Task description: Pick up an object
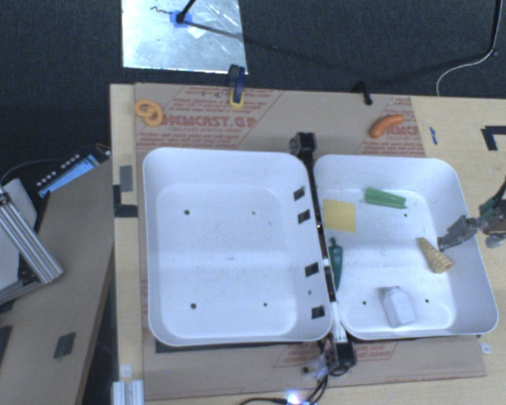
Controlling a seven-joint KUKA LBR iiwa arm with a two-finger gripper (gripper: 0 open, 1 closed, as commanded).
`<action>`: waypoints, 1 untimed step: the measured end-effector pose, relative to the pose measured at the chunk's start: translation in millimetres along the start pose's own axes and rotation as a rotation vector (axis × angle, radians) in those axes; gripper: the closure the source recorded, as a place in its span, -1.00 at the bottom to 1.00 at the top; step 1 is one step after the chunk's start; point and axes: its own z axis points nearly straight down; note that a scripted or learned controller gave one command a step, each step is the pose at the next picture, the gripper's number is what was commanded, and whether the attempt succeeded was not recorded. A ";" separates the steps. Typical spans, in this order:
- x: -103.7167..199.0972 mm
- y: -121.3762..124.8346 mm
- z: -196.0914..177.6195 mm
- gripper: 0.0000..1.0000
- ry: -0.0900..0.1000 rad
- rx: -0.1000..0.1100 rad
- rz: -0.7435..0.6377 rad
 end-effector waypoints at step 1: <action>0.0 1.0 -11.0 1.00 -0.001 -0.003 -0.004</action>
